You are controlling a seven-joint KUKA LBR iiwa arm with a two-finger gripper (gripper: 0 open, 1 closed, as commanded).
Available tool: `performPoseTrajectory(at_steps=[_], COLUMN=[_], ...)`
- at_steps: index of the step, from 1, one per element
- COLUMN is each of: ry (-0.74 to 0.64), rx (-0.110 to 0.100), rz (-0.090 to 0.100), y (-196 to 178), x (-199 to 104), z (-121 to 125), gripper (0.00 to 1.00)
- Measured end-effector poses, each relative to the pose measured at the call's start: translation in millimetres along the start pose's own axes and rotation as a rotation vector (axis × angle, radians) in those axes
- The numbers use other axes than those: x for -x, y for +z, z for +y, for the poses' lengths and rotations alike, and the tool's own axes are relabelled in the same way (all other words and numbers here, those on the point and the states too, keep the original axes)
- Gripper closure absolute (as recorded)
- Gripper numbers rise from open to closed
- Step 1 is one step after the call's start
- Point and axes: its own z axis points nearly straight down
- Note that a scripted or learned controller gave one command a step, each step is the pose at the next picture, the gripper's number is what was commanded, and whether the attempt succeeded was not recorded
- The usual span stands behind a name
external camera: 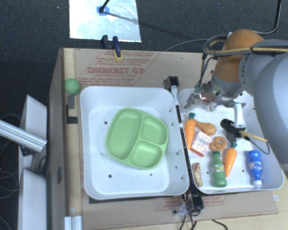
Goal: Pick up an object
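- Up in the far-left corner of the right-hand shallow white bin [240,186] sits the pincer [198,99], low over the bin floor. The grey arm with the orange band [273,75] trails off to its right.
- Honestly can't tell from this angle whether the pincer is open or closed.
- Right below the pincer, on the camera's side, is an orange plastic carrot with a green top [189,132]. It lies lengthwise along the bin's left wall, green end nearest the pincer.
- Just right of that carrot, still close under the pincer, is a brownish-orange toy drumstick [206,127].
- A bit further down from the pincer there's a flat red-and-white packet [200,143] up against the carrot, and an orange ring-shaped toy pretzel [218,143] just to its right.
- Furthest from the pincer, by the bin's near edge, left to right: a small beige lump [197,170] I can't identify, a green plastic bottle [219,170], a second orange carrot [229,161] and a blue plastic bottle [254,166].
- Left of the pincer, over the divider, the left-hand white bin [98,176] holds a light green three-compartment plastic plate [137,138].
- Way off to the pincer's left, outside both bins, a small green ball [72,86] sits on the bench.
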Motion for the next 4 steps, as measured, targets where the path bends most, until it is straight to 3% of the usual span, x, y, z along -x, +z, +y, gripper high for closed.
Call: performPoseTrajectory(at_steps=[4], ry=[0.001], rx=[0.001], rz=[0.0], y=[-0.1], x=[0.4], z=[0.1], gripper=[0.0])
